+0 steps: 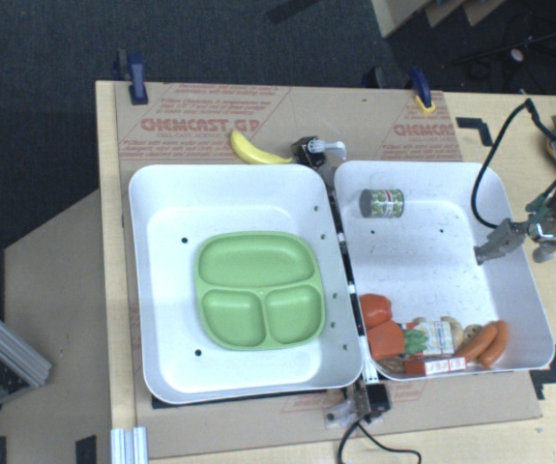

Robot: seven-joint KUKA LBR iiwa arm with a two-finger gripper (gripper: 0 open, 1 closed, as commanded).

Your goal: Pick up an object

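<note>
Lying far-left of gripper (498, 245), can (382, 202), right bin (519, 288)

End effector (498, 242) low at the right edge, pointing left, arm mostly out of frame.

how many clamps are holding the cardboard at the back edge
2: a blue plastic clamp at the cardboard sheet's far left corner, a blue-and-yellow clamp toward the far right. Others may be hidden.

My bench (210, 114): two white bins side by side, left bin (152, 259), right bin (519, 288). Banana (255, 151) on the board along the far edge, just behind the left bin's far rim.
</note>
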